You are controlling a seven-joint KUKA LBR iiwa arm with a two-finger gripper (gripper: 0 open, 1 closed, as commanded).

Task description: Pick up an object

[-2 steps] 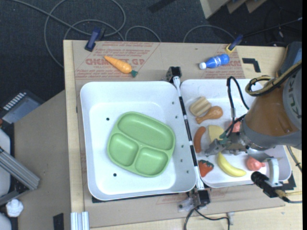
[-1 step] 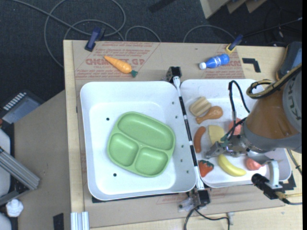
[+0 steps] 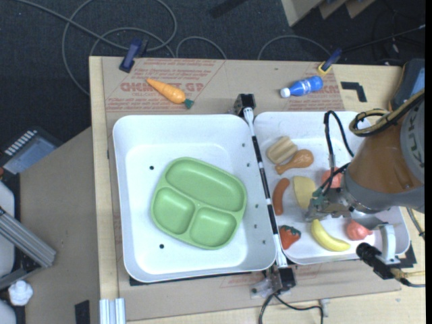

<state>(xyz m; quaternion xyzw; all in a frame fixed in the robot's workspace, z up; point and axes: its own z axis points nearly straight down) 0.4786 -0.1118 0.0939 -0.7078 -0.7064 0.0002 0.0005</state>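
- Nearest the camera, the banana (image 3: 330, 237) is lying at the front of the right bin (image 3: 307, 255), long axis running diagonally from upper left down to lower right.
- The gripper (image 3: 322, 204) is hovering low in that same bin, just above the banana's upper end and right beside a pale yellow piece (image 3: 303, 190).
- Can't tell how wide the gripper is, it's a dark blur under the wrist, and nothing is visibly sitting in it.
- My guess is the banana or the yellow piece is the target, since both are sitting practically underneath.
- A strawberry (image 3: 289, 235) is lying off to the left, and a sausage (image 3: 280, 195) is sitting up-left.
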